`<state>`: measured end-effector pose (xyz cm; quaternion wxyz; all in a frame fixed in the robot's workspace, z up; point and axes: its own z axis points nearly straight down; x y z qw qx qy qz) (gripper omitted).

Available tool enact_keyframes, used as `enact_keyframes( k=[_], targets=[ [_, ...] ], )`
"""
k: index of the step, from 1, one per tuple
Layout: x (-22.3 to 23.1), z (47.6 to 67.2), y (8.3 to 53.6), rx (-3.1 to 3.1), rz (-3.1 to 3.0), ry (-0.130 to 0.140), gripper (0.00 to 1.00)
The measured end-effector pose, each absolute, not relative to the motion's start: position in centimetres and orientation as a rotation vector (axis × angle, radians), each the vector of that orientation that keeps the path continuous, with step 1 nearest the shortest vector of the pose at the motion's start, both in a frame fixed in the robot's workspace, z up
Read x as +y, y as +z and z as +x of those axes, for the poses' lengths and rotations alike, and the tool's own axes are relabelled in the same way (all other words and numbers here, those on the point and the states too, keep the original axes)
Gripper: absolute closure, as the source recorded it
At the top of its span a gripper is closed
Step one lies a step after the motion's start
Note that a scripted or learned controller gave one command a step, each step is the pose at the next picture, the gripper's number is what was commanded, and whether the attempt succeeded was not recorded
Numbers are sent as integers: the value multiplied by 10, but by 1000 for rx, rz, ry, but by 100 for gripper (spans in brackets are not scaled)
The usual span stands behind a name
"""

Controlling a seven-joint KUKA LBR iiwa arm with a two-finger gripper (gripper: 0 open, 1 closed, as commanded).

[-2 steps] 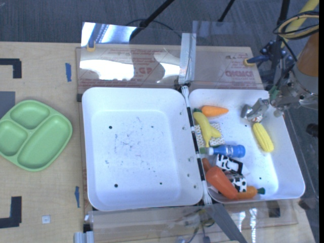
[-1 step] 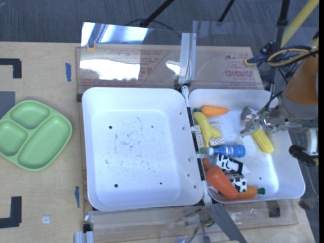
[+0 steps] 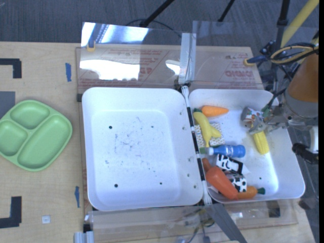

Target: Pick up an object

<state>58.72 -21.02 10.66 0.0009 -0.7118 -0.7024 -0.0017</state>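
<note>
My gripper (image 3: 252, 119) is low in the right bin (image 3: 283, 184), near its back right part, with the arm's orange band (image 3: 305, 83) behind it at the right edge. A yellow corn cob (image 3: 261, 142) lies just in front of the gripper, close to its tip. To the left lie a small orange carrot (image 3: 214, 111), a yellow banana (image 3: 201, 123), a blue and white bottle (image 3: 227, 151), a black and white piece (image 3: 228, 163) and a big orange carrot (image 3: 224, 182). I cannot see anything held in the gripper.
The left bin (image 3: 136, 140) lies beside the right one, with a ridge between them. A green divided plate (image 3: 34, 134) sits on the bench at far left. Clear plastic panels (image 3: 126, 54) stand behind both bins. Cables and tripod legs crowd the back right.
</note>
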Motion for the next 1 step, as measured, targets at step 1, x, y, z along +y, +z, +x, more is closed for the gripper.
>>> enact_keyframes(
  k=[1],
  targets=[
    [-136,600,252,-2030,-2399,0,100]
  ],
)
